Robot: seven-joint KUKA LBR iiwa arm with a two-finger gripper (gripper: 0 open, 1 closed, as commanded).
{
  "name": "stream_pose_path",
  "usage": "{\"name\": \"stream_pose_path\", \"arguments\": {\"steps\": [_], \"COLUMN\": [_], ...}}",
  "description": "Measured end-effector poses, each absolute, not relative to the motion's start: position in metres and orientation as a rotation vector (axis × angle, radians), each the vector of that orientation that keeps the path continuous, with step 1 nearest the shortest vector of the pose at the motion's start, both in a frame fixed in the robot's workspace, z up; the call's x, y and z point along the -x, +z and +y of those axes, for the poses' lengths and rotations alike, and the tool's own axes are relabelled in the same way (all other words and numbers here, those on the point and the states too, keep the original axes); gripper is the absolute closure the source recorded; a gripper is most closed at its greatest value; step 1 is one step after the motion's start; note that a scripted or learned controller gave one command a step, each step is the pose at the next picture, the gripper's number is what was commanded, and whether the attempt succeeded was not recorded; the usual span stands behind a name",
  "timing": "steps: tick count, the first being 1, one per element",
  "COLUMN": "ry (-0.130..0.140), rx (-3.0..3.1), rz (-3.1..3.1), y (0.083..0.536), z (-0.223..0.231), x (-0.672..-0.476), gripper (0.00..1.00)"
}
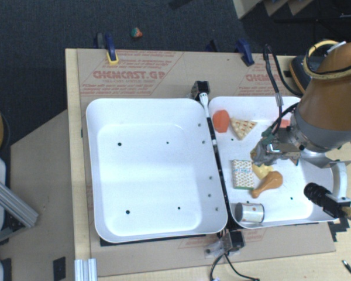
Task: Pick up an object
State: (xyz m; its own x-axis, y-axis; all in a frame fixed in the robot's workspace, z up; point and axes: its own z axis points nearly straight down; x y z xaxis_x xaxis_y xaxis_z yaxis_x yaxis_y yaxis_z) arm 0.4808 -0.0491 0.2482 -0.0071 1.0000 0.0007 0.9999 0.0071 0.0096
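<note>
- The gripper [264,151] hangs over the right bin [292,206], just above the toys in the middle of it. I cannot tell how it is set, because the arm [330,98] and its own body hide that part.
- Nothing shows as held, so I think the pick is not done yet.
- The closest toys are a yellow piece [261,171] and a toy chicken leg [267,183], right under and a bit nearer than the gripper. They touch each other.
- The chicken leg looks like hard, smooth plastic. I think it is light and may slip. The thin bone end looks like the best place to pinch.
- Just left of them lies a flat square cracker [241,174]. It lies flat, so I think it would be hard to get under; its edges are the only place to grab.
- Farther away sit an orange toy [222,120] and a cracker wedge [243,127]. The orange one looks round and smooth, so it could roll out of a pinch.
- A silver can [249,213] lies on its side at the near edge. It looks stiff and shiny, and I think it could roll.
- The left bin [149,227] has nothing to pick.
</note>
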Motion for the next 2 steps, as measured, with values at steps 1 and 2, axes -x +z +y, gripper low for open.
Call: {"name": "stream_pose_path", "arguments": {"steps": [1,2], "ry": [0.024,0.017], "rx": [-2.205,-2.210], "rz": [2.216,2.218], "y": [0.427,0.533], "z": [-0.030,-0.011], "x": [-0.482,-0.480], "gripper": [1.00,1.00]}}
